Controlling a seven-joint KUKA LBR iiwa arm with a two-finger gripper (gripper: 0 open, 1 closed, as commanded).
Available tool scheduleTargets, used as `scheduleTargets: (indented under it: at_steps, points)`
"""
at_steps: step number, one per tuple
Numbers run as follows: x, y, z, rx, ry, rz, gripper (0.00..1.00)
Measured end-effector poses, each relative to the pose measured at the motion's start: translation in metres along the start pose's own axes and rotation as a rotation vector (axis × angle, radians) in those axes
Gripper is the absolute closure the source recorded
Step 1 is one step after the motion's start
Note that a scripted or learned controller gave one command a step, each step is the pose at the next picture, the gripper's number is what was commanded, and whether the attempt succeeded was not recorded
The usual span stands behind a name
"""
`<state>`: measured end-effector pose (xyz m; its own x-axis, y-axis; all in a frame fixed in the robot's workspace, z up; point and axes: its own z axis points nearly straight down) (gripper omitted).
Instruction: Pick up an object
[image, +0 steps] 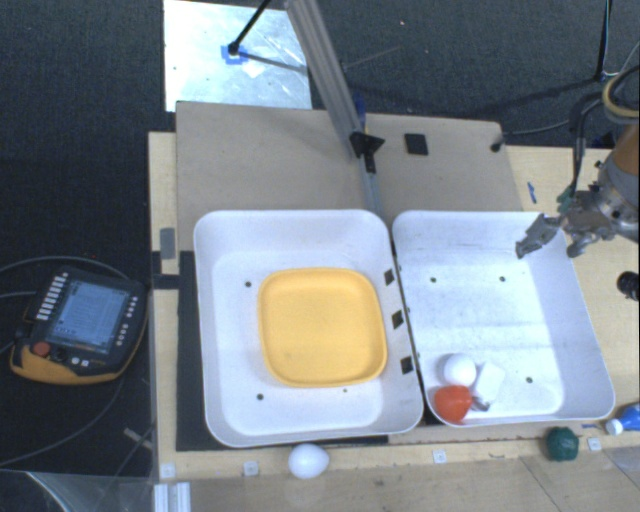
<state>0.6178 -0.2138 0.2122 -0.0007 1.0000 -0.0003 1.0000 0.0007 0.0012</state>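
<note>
**Currently: pincer empty over right bin**

Pincer (556, 238) hangs spread wide, nothing between its fingers, above the right bin's (560, 330) upper right edge. Objects sit well apart from it in that bin's lower left corner: white ball (459, 369), orange ball (453, 403), white block (490, 381), touching. Yellow plate (322, 325) lies in left bin (225, 300).

Dark carpet floor (80, 120) surrounds the tan wooden bench (440, 170).
</note>
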Motion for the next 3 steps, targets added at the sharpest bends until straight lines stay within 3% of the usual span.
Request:
scheduleTargets:
  at_steps: [3]
  points:
    - [0.012,-0.009,0.123,0.003,0.000,0.000,0.00]
